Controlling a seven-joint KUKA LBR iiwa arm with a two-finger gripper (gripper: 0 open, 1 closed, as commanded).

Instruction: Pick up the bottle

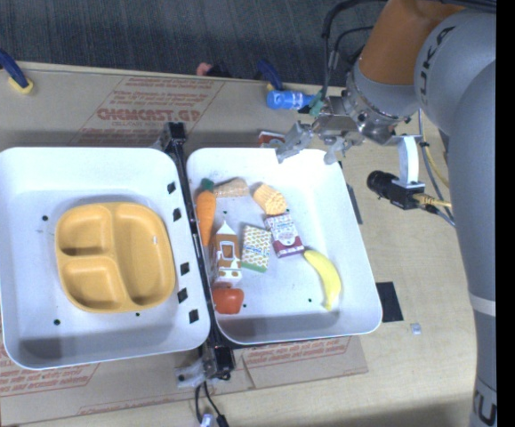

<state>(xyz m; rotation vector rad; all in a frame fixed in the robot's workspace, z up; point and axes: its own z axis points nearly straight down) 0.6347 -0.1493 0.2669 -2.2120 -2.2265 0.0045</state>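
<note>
Jaws stand apart with nothing between them, so I judge the task is not yet begun in any real sense: the bottle is not gripped and not lifted. They hang over the far rim of the right bin (357, 238), well apart from the bottle, so the approach, the descent, the closing and the lift are all left to do.

The bottle (225, 254) is small, with a pale top and an orange-brown body, as far as I can tell at this size. It seems to lie on the bin floor, near the left wall, with its top toward the far side. I cannot tell whether it lies flat or is tilted.

It is crowded. A carrot (205, 216) is just beside it on the left, a tomato (228, 299) just beside its lower end, and a green carton (256, 247) just on the right, perhaps touching. A red carton (284, 234) and a banana (325, 278) are farther right. I think the close neighbours leave little room for the jaws.

The left bin (17, 327) holds a yellow tray (115, 256).
</note>
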